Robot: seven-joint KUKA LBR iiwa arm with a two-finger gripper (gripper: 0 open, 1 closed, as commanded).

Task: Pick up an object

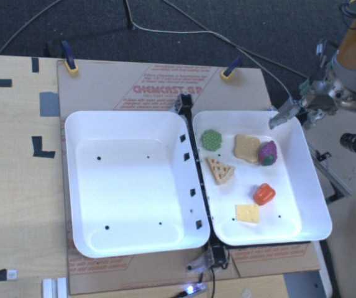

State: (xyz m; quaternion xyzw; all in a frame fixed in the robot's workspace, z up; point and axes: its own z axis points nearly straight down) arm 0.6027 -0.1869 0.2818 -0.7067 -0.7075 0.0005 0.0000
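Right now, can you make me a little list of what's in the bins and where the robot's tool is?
left bin: no toys seen
right bin: six toys
green ball: top left, near divider
bread: touching purple toy
pizza slice: below green ball
red pepper: lower right
cheese: bottom
tool: over right bin's top right corner, holding nothing seen

Red print runs across the cardboard sheet [165,89] under the two bins, upside down from here. The big line looks like "CHEMCAST GP", though I can't be sure; the smaller lines around it are too blurred to read.
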